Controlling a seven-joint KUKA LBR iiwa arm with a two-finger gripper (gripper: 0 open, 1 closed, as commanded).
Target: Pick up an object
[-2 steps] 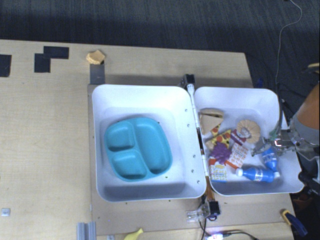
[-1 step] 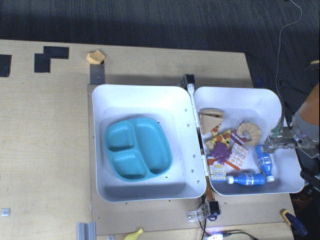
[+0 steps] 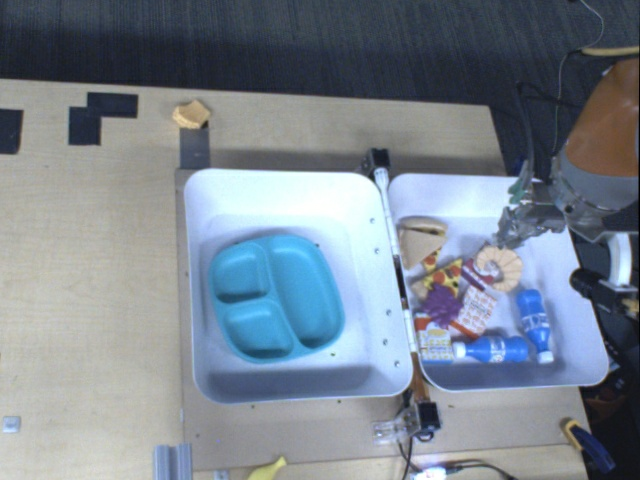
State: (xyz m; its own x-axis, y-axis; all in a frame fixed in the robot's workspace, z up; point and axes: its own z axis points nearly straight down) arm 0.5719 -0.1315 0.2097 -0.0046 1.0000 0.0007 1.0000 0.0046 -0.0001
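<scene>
pale wood bench carries two white bins side by side. we see a blue divided tray in the left bin. the right bin holds a jumble: blue bottles, a tan round object, colourful packets. the gripper hangs just above that round object; its fingers look blurred, so we cannot tell their spread or any hold.

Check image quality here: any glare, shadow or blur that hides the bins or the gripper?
Camera view: lighting is even and soft; the left bin shows mild shading along its inner walls around the blue tray, no harsh glare. The whole frame is slightly soft. The gripper above the right bin is small and blurred, its details unclear.
</scene>
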